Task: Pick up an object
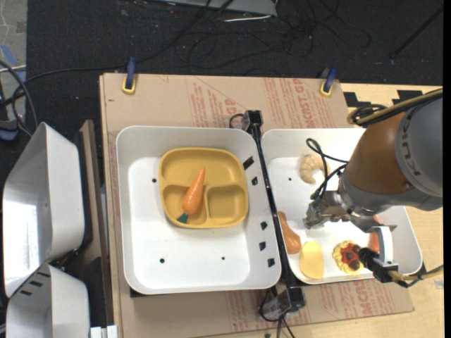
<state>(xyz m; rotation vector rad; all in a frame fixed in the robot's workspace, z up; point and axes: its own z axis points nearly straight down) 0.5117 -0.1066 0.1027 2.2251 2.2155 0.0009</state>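
Note:
My gripper (316, 214) hangs low over the middle of the right bin (282, 144), under the grey arm with its orange band (377, 157). Around it lie toy foods: a pale lumpy piece (310, 167) behind it, an orange-brown sausage shape (288, 234) to its front left against the bin's left wall, a yellow piece (311, 259) in front, and a red and yellow round piece (346, 255) at the front right. A small orange item (373, 242) lies partly hidden under the arm. I see no object in the gripper.
The left bin (141, 189) holds a yellow divided plate (169, 167) with a toy carrot (194, 191) lying in it. A black divider (262, 182) runs between the bins. Cables cross the dark floor behind the bench.

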